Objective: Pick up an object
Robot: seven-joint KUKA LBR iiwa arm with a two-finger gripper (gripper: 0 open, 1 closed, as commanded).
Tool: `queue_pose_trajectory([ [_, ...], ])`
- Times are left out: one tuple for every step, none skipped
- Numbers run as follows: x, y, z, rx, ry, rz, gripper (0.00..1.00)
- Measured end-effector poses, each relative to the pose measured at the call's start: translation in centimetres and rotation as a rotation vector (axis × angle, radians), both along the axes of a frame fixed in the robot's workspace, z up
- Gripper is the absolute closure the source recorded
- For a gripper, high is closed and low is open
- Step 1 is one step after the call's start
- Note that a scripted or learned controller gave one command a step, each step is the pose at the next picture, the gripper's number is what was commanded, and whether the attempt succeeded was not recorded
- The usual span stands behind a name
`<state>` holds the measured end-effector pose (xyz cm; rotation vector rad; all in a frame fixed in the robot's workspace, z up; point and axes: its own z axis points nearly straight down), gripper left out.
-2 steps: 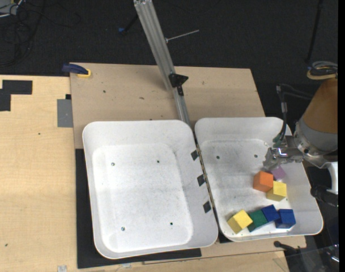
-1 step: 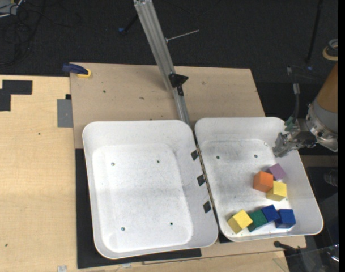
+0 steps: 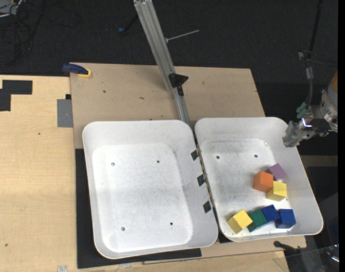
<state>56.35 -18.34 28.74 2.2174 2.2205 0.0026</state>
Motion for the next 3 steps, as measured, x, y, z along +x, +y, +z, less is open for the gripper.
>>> queue_pose_trajectory([
  [-0.4,6.0,-0.5,0.004,0.007,0.003,1.0],
  [0.6,11.5,-1.9,0.004,0.008,0.003,1.0],
  [0.4,16.1,-2.2,0.004,0.008,0.003,1.0],
])
